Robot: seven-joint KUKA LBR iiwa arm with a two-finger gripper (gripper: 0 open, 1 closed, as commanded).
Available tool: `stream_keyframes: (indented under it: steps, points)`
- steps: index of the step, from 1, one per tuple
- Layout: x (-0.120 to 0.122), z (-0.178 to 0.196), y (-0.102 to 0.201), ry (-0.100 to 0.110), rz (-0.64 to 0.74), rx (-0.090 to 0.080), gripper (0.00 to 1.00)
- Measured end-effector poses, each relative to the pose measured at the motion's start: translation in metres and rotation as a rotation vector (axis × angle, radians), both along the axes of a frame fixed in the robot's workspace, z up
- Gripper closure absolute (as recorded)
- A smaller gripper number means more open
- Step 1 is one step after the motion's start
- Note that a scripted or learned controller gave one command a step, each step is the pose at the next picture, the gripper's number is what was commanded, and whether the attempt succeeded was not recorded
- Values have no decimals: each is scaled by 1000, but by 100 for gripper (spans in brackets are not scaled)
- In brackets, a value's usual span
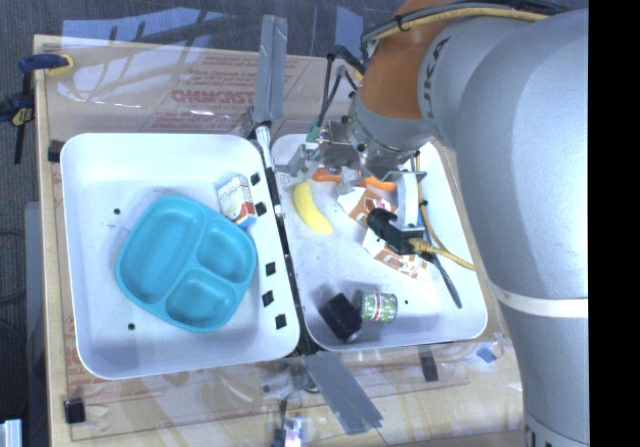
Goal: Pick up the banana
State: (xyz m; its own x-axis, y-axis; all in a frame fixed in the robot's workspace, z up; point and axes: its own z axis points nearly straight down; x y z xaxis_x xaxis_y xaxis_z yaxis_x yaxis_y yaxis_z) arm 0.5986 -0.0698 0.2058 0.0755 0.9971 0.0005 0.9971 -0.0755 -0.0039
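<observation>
Yellow banana | beside divider edge | hand just above

Bright, even light; sharp focus, soft shadows.

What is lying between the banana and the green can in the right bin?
In the camera view, only bare white bin floor lies between the banana and the green can. The black block sits just left of the can.

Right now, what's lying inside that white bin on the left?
The left shallow white bin holds a light blue divided plastic tray and a small white and red carton by its right wall. Whatever lies beneath the tray is covered.
</observation>
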Motion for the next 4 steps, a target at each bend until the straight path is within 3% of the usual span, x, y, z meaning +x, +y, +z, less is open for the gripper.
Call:
stream_keyframes:
  steps: [1, 2, 3, 4]
  points:
    - [-9, -87, -39, -32, 24, -14, 0]
    - [4, -97, -41, -29, 51, -14, 0]
    - [24, -113, -62, -3, -65, 0, 0]
    - [24, -103, -60, 0, -56, 1, 100]
